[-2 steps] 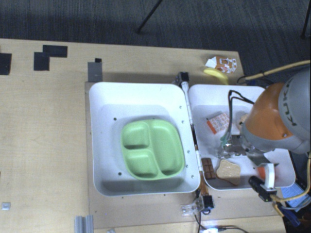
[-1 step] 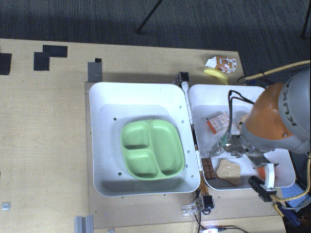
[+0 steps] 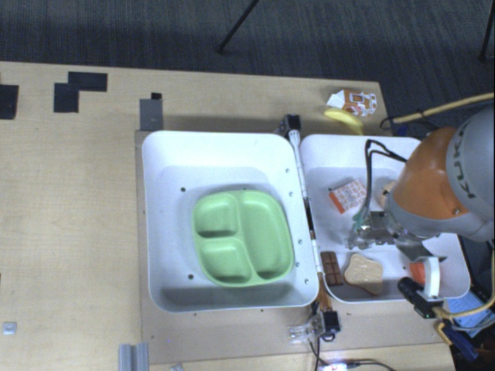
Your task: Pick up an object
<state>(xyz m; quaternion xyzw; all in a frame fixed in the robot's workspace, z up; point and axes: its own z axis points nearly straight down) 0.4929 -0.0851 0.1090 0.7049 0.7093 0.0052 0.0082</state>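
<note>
Pale wood bench (image 3: 69, 230), glossy green 3-section tray (image 3: 243, 236) in left bin (image 3: 158, 207); hand (image 3: 362, 234) state unclear.

This looks like a robot lab, not a home. A big grey and orange robot arm (image 3: 437, 188) reaches over a pale wooden worktop (image 3: 69, 230). Two white bins (image 3: 158, 207) sit side by side on it. Loose wires (image 3: 433, 113) lie about, and black tape marks (image 3: 76, 90) are stuck on the wood.
</note>
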